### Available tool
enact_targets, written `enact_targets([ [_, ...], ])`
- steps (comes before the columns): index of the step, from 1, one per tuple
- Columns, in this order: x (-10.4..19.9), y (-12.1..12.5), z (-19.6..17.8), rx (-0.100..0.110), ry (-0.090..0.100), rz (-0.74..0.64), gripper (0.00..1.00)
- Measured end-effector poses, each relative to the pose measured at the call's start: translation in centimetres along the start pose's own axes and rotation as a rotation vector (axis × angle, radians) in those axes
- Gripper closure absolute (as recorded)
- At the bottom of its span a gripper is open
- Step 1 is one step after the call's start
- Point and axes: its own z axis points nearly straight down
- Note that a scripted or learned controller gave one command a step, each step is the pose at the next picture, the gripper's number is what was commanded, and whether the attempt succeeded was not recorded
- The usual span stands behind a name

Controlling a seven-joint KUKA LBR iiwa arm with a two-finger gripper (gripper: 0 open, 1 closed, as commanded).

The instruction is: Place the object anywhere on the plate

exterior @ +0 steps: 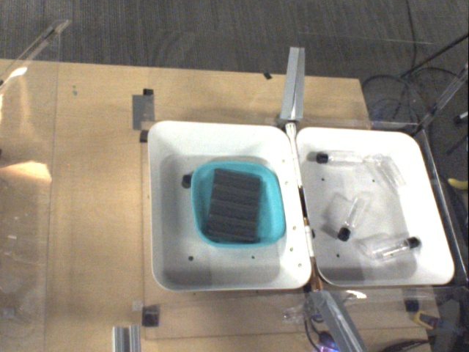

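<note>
Wooden bench (88, 196) carries two white bins; how the pincer stands I cannot tell. A dark ribbed block (234, 204) lies flat, centred on the blue plate (275, 213) in the left bin (168, 264), so the task looks done. Clear tubes (352, 213) lie scattered in the right bin (438, 270), probably the supply side.

Count from my side: two white bins, left bin (165, 218) and right bin (432, 218), on the tabletop (80, 218). Left: one teal plate (275, 207), one dark ribbed block (234, 204) on it. Right: four clear tubes, black caps on three; the far-right one's I can't tell.
</note>
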Motion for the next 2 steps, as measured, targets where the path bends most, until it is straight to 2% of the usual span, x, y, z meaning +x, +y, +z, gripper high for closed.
enact_targets([
  [2,-0.25,0.33,0.0,-0.001,0.001,0.216,0.0],
])
